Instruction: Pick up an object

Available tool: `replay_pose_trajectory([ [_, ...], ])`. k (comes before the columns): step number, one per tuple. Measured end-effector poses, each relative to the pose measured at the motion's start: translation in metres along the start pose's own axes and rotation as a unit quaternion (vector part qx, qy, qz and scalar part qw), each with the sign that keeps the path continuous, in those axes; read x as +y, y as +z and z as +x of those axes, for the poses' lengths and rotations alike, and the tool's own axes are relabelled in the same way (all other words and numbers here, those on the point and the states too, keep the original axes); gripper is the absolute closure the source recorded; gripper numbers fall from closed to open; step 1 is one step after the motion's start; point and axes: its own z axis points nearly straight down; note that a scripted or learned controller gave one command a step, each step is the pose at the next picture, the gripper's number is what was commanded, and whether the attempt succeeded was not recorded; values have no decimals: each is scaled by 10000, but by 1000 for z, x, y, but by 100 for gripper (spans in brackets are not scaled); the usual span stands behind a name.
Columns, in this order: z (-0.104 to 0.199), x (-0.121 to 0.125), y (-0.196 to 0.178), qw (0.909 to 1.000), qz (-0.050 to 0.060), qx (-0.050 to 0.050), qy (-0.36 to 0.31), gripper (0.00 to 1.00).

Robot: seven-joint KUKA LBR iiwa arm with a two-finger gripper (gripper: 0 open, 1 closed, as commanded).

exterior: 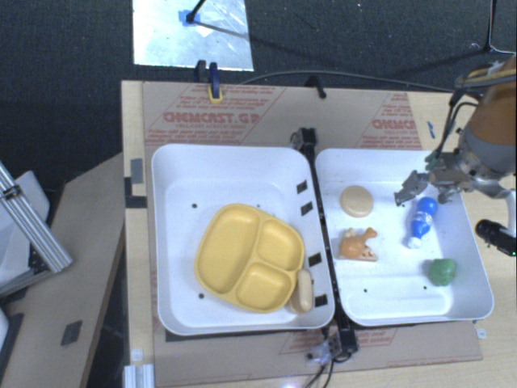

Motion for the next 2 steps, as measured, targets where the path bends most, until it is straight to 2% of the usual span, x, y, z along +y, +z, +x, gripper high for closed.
replay_pose_trajectory([
  [1, 0, 3, -8, 10000, -63, -11, -15, 0],
  [2, 1, 0, 54, 10000, -45, -8, -8, 0],
])
